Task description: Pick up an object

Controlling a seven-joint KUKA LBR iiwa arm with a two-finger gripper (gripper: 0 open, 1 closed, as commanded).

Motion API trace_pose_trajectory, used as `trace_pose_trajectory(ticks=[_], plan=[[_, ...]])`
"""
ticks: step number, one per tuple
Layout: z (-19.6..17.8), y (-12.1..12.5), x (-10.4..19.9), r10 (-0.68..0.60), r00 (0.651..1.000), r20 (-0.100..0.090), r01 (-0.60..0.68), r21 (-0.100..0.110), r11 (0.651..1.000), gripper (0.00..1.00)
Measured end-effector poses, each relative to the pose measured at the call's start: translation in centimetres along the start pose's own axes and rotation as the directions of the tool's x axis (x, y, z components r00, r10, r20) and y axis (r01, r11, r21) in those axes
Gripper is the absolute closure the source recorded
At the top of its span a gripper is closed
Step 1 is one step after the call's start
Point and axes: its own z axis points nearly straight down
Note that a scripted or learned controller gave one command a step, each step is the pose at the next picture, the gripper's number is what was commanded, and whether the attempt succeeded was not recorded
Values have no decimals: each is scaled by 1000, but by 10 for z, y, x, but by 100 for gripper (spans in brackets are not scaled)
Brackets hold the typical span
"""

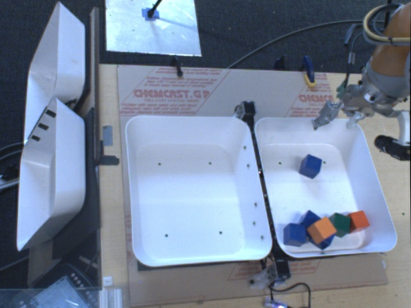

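A lone blue cube (pixel 310 165) lies in the upper middle of the right bin (pixel 383 218). Along that bin's near wall sits a cluster: a blue cube (pixel 295 234), an orange cube (pixel 322 230) over another blue one (pixel 311 218), a green cube (pixel 340 224) and a second orange cube (pixel 358 220). My gripper (pixel 336 119) hangs over the bin's far rim at the upper right. It is open, its two grey fingers (pixel 320 120) spread wide with nothing between them. The lone blue cube is below and left of it.
The left bin (pixel 136 172) lies beside the right one, with a black divider strip (pixel 257 172) between them. Spare white bins (pixel 51 140) lean at the far left. A metal plate (pixel 153 18) lies beyond the bench, and cables run behind the arm.
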Motion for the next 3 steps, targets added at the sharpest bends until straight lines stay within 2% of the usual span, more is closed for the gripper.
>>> trace_pose_trajectory(ticks=[1,2,3], plan=[[122,-17,7,1,1000,-2,-1,10,1000,0],[116,-47,47,-2,1000,-1,2,1,1000,0],[116,-63,71,-1,1000,-1,1,0,1000,0]])
